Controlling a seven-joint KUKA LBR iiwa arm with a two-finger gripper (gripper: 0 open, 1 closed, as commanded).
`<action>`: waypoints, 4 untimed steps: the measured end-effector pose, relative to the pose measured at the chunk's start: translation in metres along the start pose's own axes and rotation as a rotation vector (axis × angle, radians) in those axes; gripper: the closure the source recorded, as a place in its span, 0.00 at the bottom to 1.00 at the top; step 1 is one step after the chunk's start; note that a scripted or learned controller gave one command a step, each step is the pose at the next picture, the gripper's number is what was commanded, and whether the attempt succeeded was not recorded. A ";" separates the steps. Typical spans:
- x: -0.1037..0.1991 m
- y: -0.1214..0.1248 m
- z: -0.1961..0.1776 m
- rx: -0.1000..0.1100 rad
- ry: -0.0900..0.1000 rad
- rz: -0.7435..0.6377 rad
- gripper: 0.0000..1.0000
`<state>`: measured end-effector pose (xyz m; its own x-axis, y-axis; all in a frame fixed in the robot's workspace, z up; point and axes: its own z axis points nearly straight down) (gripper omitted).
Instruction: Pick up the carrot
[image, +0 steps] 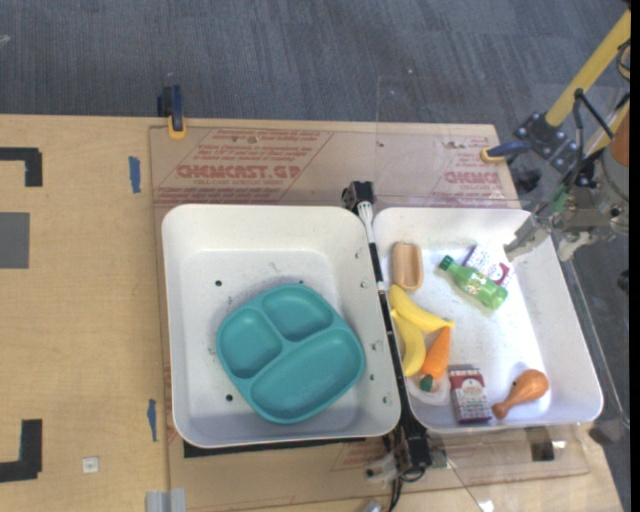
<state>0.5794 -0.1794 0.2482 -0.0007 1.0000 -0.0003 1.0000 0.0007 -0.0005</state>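
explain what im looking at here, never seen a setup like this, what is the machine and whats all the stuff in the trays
This is one picture from a camera fixed above a workbench, looking down at a slant. The machine at the right edge is a robot arm; its gripper, the part meant to grasp things, sits over the upper right rim of the right bin and has nothing between its fingers that I can see.

Two shallow white bins sit side by side. The left bin holds a teal divided plate. The right bin holds toy food: a hot dog, a green bottle, a banana, a small red box, a chicken drumstick, and the carrot, which rests against the banana. The arm's job is to pick up that carrot; it has not reached it.
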 end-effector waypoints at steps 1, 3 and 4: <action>0.050 -0.027 0.148 -0.010 -0.003 0.050 0.00; 0.087 -0.076 0.158 -0.018 0.001 0.492 0.00; 0.084 -0.076 0.147 -0.020 -0.006 0.495 1.00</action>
<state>0.5031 -0.0957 0.1007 0.4742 0.8804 -0.0013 0.8803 -0.4740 0.0207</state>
